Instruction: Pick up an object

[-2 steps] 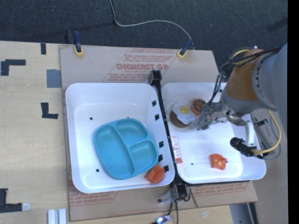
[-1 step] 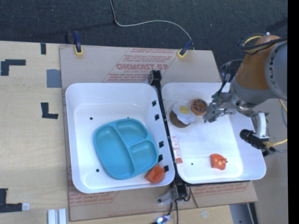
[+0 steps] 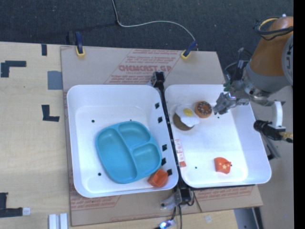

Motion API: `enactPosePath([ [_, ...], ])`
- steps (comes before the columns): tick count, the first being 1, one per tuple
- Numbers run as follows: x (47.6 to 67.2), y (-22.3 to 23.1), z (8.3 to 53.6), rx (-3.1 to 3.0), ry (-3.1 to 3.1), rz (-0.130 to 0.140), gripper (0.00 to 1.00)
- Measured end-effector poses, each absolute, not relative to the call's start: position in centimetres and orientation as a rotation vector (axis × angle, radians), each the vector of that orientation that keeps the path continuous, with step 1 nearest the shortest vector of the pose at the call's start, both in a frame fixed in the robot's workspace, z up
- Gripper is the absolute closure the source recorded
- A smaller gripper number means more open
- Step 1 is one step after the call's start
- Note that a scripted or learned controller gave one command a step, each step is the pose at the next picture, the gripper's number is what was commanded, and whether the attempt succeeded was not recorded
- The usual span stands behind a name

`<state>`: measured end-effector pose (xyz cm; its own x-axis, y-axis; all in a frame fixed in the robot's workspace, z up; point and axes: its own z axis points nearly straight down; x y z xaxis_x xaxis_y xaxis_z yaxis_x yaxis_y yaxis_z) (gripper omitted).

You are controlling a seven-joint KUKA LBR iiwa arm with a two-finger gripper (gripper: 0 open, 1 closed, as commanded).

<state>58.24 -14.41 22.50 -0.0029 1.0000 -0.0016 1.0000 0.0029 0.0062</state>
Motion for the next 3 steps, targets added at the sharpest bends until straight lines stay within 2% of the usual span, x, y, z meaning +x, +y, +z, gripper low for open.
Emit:
enactPosePath([
  [1, 58.3, -14.4, 25.8, 2.217, 2.222, 0.002, 1.0],
  [3, 58.3, -3.6, 25.0, 2.217, 2.228, 0.0, 1.0],
])
